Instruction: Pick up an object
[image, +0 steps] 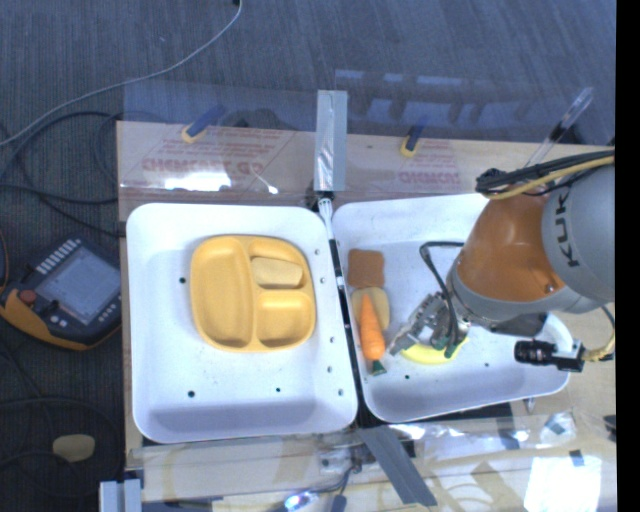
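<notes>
The bench (200, 150) spreads far out to the left of and behind the gripper, brown where it is bare, with clear sheeting taped along its back edge. Two white bins sit on it side by side. The left bin (160, 400) lies well to the gripper's left and carries a yellow divided tray (225, 300), with a tan slab (277, 271) resting in the tray's upper right compartment. The right bin (470, 395) surrounds the gripper. Directly above and to the right of the gripper rises the grey arm (585, 240) with its orange band (505, 255), which hides much of that bin's floor.

The gripper (430, 335) hangs low over the bin floor with its tips pointing down and left; whether its fingers are parted or closed cannot be told. A yellow object (428, 354) lies just beneath it, touching or nearly so, with a green bit at its right end. Just left of the gripper lies a carrot (371, 327), running front to back, overlapping a pale yellow piece (381, 300). Behind that sits a brown square (366, 266). Off the bench, far left, a handheld control pad (70, 290) rests on the dark carpet.
</notes>
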